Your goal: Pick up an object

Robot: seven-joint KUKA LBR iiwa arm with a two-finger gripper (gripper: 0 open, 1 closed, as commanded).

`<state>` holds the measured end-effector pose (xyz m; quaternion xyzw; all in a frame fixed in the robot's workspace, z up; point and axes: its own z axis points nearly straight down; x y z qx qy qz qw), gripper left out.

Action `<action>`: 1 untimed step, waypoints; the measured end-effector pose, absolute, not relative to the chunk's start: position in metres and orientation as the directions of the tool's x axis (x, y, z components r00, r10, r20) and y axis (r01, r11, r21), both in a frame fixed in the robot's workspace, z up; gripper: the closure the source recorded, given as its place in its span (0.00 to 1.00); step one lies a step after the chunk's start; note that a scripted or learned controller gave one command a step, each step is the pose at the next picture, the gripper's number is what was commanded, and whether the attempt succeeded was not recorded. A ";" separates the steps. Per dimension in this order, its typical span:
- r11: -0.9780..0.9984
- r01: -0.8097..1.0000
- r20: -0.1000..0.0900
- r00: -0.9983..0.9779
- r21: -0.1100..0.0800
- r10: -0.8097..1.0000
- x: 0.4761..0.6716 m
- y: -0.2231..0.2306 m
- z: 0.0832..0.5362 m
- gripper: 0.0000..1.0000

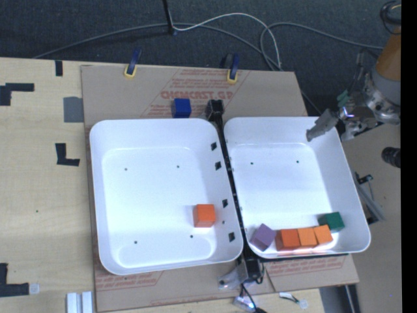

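At the frame's right edge our gripper [324, 126] hovers over the right bin [287, 155], jaws possibly apart though we cannot tell, so we should descend squarely onto the blocks [301, 237] at lower right.

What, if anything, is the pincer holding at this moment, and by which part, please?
Nothing. The pincer hangs over the right bin's far right corner with no object between its fingers; the blocks lie along that bin's near edge.
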<state>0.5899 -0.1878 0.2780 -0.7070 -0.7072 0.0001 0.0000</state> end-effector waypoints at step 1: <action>0.000 1.000 0.000 0.000 -0.004 1.000 0.589 -0.193 0.234 0.00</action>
